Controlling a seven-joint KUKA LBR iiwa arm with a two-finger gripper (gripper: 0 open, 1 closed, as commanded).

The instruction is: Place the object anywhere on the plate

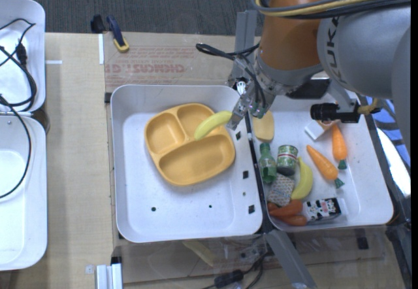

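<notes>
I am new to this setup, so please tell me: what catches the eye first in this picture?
The orange plate in the left bin stands out, with a yellow banana over its right rim. The gripper is at the banana's right end. The right bin holds crowded toy food, among it two carrots.

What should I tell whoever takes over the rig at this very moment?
Gripper: shut on the banana, held by its right end, over the gap between the two bins.
Banana: hanging above the upper right part of the divided yellow plate in the left bin; whether it touches the plate cannot be told.
Done: banana picked and carried to the plate.
Left: lower if needed, release, withdraw.
</notes>
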